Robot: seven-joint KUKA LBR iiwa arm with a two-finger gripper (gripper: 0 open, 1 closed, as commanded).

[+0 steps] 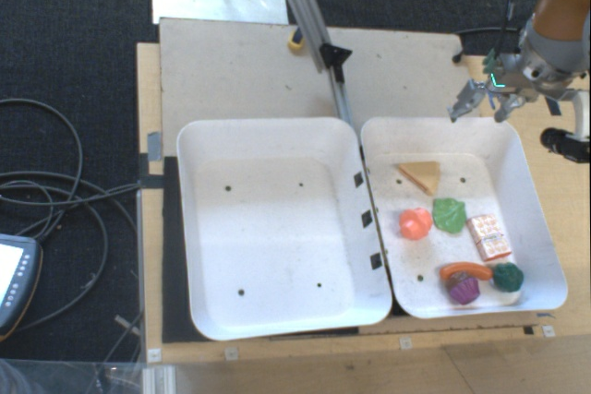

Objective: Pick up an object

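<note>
Camera view. The desk (277, 69) carries two shallow white bins side by side. The left bin (199, 152) holds no objects. The right bin (522, 171) holds all the candidate objects, grouped in its centre and near half.

Contents of the right bin:
- A tan wedge (421, 175), farthest up in the bin, lying apart from the rest.
- An orange-red round piece (415, 224), just beside a green leafy piece (449, 215).
- A small printed box (488, 237), near the green piece, with its long axis running roughly up and down the bin.
- An orange sausage-shaped piece (466, 271), touching a purple piece (464, 290), near the bottom rim.
- A dark green piece (507, 276), resting on something white, near the bottom right corner.

The arm (559, 9) enters from the right. The hand (486, 102) hangs over the far right rim of the right bin, at the rim's upper edge. Its two fingers stand apart, with a clear gap between them and nothing held there.

Key relation for the coming move. Every object lies from the hand toward the near side of the bin, down the frame and slightly left. The tan wedge is judged the nearest target and the best isolated; it has free space on all sides. The cluster at the bottom rim is farthest away, and its pieces touch, so a clean grip there looks harder. The task appears to be at the approach step: no object has yet been lifted.
</note>
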